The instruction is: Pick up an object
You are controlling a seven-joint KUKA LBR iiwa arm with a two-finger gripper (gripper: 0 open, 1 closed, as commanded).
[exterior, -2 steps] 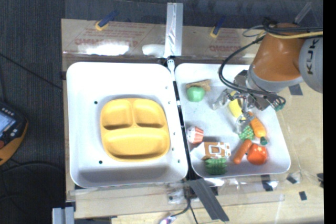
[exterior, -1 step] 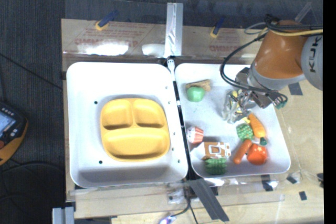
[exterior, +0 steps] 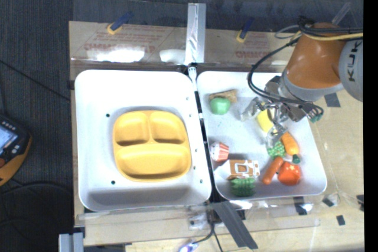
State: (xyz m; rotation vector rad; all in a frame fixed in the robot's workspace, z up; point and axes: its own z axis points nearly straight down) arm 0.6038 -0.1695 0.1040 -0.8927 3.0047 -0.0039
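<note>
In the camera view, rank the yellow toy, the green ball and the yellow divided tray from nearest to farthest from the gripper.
From the gripper:
1. Yellow toy, right bin, right at the gripper.
2. Green ball, same bin, upper left part.
3. Yellow divided tray, in the left bin.

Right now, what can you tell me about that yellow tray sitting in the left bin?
The yellow tray looks like smooth moulded plastic, a rounded rectangle with soft corners. It is split into three compartments: two smaller ones along the far side and one wide one along the near side, all bare. It lies flat and right side up on the floor of the left white bin, roughly in the middle, slightly turned, with white floor showing all around it, so it touches no wall and nothing else.
</note>
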